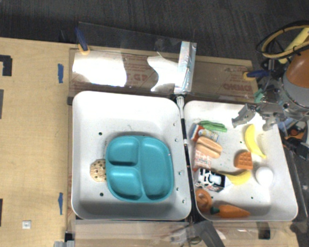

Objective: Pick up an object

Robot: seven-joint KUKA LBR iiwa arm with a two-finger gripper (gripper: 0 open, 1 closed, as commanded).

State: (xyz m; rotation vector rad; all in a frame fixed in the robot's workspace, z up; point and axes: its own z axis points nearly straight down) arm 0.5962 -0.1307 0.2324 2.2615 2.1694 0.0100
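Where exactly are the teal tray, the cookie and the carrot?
teal tray (pixel 139 168): camera view, on its centre divider.
cookie (pixel 98 170): camera view, on its speckled face.
carrot (pixel 233 210): camera view, on its orange body.

The right bin (pixel 283 200) holds a yellow banana (pixel 253 141) lying lengthwise, a white egg (pixel 264 175), an orange carrot (pixel 234 210) along the near wall, and a hot dog (pixel 208 146).

White bins: two, left bin (pixel 87 110) and right bin (pixel 283 200). Teal divided trays: one (pixel 139 167), centre. Cookies: one (pixel 98 169), left of the tray. Bananas: two, upper right (pixel 253 141) and lower (pixel 239 177). Carrots: one (pixel 234 210). Hot dogs: one (pixel 208 146). White eggs: one (pixel 263 176). Green items: one (pixel 213 126).
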